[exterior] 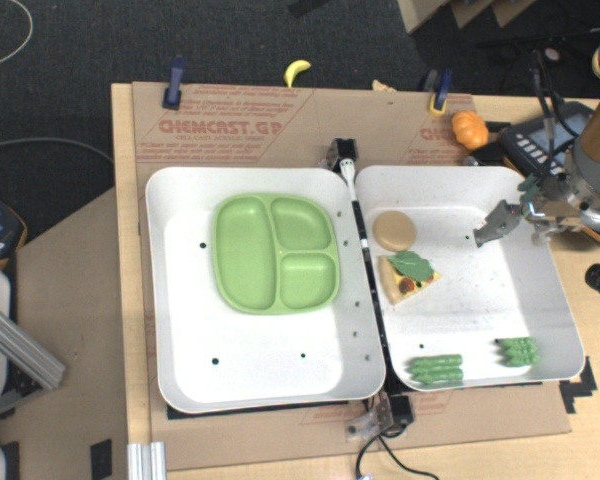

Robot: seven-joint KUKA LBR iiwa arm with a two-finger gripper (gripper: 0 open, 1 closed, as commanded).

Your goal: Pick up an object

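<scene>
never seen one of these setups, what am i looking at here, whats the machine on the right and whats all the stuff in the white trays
This is one picture, taken by a fixed camera above a bench, looking down at a slant. The grey machine entering from the right is a robot arm; its end effector, the part meant to grasp things, hangs over the right bin with nothing visibly held. Its job is to pick up an object.

Two shallow white bins sit side by side. The left bin holds a green divided plate. The right bin holds toy foods: a round tan piece, a pizza slice with a green topping, and two green vegetable pieces along the near edge.
</scene>
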